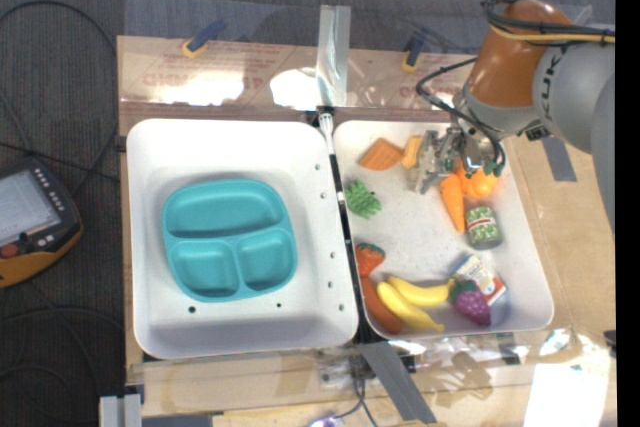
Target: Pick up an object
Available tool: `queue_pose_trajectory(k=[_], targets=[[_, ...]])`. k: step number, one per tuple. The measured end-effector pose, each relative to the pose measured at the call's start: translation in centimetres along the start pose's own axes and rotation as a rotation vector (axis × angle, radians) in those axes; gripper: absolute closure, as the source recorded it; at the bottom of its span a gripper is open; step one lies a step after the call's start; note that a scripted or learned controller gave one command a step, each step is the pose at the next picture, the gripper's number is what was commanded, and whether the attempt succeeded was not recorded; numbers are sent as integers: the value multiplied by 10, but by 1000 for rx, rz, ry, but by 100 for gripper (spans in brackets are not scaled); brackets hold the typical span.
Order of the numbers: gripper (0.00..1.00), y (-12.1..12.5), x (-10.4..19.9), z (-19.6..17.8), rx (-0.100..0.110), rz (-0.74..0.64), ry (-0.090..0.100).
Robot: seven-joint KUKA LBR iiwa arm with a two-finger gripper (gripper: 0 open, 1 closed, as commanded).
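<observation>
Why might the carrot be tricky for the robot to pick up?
The carrot looks smooth and shiny, so it may slip. It narrows to a point, so it might squirt out of a pinch. It's round and lies flat in the right bin, so a nudge could probably roll it.

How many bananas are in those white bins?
1. A single yellow banana lies near the front edge of the right bin, between an orange fruit and purple grapes. Another could be hidden under the pile there.
</observation>
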State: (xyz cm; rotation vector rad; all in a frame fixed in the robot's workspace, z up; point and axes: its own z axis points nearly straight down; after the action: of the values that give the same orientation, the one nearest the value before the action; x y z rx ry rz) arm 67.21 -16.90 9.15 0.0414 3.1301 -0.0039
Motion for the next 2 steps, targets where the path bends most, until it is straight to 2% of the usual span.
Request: queue_pose_trajectory(k=[1,2], targets=[[100,9,76,-2,2,-113,-3],[0,9,77,-1,2,-113,-2]])
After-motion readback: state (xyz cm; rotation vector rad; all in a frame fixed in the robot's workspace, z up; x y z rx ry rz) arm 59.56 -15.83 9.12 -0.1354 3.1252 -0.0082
